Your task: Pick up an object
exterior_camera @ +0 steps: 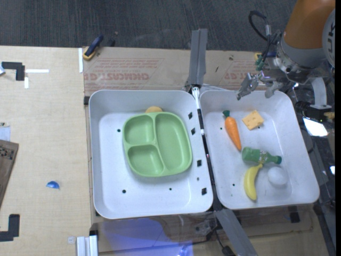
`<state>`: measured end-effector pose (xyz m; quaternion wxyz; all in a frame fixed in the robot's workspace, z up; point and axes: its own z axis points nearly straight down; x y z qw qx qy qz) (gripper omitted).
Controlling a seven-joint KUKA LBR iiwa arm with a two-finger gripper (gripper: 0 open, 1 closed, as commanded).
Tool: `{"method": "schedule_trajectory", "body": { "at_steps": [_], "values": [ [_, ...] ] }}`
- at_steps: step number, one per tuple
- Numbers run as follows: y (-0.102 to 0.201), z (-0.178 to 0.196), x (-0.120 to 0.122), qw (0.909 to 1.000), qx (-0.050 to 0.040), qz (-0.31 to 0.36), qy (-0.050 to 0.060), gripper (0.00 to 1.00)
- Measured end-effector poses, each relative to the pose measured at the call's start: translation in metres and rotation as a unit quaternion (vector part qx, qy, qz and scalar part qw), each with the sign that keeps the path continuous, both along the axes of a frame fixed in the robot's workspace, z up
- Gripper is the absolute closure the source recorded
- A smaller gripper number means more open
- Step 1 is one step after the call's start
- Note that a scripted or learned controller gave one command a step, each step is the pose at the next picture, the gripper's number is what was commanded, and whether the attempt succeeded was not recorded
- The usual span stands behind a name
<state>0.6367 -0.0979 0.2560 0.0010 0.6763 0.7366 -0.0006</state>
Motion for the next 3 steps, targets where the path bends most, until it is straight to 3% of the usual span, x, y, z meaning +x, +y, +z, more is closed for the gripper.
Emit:
{"method": "schedule_trajectory", "body": {
  "at_steps": [1,2,3],
  "values": [
    [0.003,-0.117,0.022,0.9962,0.0007,0.087,0.001,0.00],
    [0.033,-0.064,0.004,0.9979,0.0006,0.065,0.000,0.00],
    [-0.026,-0.164,-0.001,0.9886,0.0007,0.151,0.000,0.00]
  ]
}}
